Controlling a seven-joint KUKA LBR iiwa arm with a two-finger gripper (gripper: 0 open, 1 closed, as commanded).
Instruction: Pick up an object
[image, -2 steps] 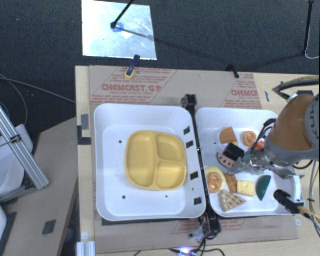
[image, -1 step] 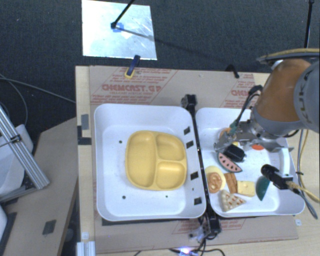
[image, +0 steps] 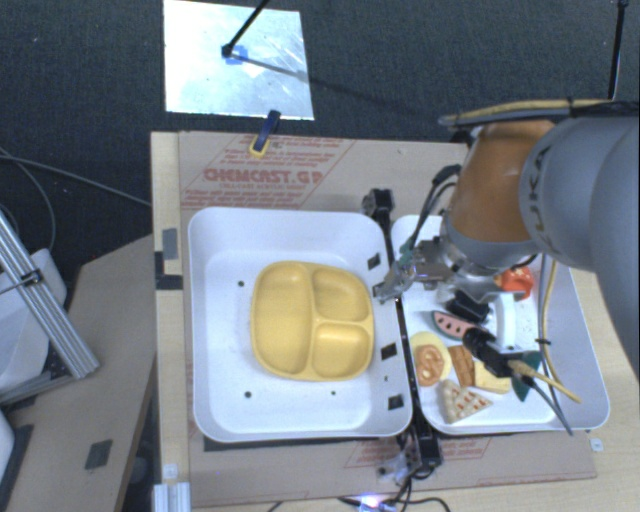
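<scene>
- On my feed the desk (image: 100, 300) carries a cardboard sheet (image: 270, 170), with both bins on it.
- The arm (image: 575, 190) reaches in from the right, its orange band (image: 495, 190) above the right bin (image: 585, 370).
- The left bin (image: 215, 300) holds a yellow divided plate (image: 310, 320) lying flat near its middle. The plate's one large compartment is on the left and its two smaller ones on the right.
- The hand (image: 405, 272) hangs over the divide between the two bins, at the right bin's upper left corner. I see nothing gripped in it, and I cannot tell whether it is open or closed.
- The toy food sits in the right bin, below and to the right of the hand and apart from it.
- The waffle wedge (image: 462, 402) lies nearest the front rim, with its tip pointing left.
- The watermelon slice (image: 452, 324) is closest to the hand, with its long axis running from upper left to lower right.
- The round tan piece (image: 430, 362) lies just below the slice, near the bin's left wall.
- The orange-red piece (image: 518, 282) shows beside the wrist, partly hidden.
</scene>
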